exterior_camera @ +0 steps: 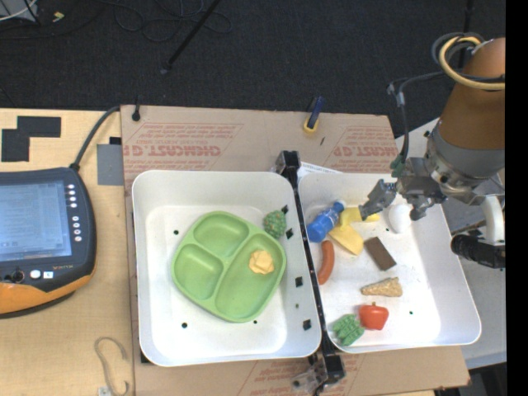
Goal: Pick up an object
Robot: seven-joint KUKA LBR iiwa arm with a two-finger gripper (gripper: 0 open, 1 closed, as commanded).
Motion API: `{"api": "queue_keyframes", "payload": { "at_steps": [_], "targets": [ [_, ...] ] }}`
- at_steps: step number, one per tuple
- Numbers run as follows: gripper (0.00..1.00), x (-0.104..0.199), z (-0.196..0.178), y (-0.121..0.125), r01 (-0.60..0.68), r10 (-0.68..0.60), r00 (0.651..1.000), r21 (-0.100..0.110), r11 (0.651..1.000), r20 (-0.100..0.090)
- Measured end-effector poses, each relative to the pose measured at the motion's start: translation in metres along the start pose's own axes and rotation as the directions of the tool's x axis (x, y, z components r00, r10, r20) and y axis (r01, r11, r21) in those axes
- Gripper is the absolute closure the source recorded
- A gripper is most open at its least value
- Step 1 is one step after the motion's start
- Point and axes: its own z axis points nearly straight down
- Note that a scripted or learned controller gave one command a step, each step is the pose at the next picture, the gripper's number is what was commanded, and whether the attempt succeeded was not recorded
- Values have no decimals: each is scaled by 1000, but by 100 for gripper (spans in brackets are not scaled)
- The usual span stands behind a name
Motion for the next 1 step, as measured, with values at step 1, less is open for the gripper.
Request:
{"api": "queue_keyframes", "payload": {
  "at_steps": [1],
  "targets": [
    [0,0,-5,1,2,-2,1000,-10,1000,1]
  ]
}}
